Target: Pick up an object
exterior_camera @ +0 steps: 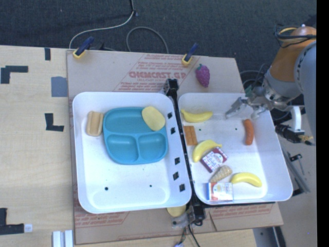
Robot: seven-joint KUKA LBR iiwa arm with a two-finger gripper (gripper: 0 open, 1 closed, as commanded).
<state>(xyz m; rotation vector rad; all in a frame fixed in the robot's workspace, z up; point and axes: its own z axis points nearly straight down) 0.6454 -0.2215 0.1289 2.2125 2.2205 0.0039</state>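
Nearest the camera, a small white carton (221, 192) is seen at the near edge of the right bin (277, 161), with a yellow banana (246, 179) just beside it. An orange sausage (249, 131) lies toward the bin's right edge, apart from other things. Over the far right corner the gripper (237, 108) is seen, its fingers apparently spread and nothing between them. The sausage is judged light, smooth, perhaps slippery; a hold across its middle is advised.
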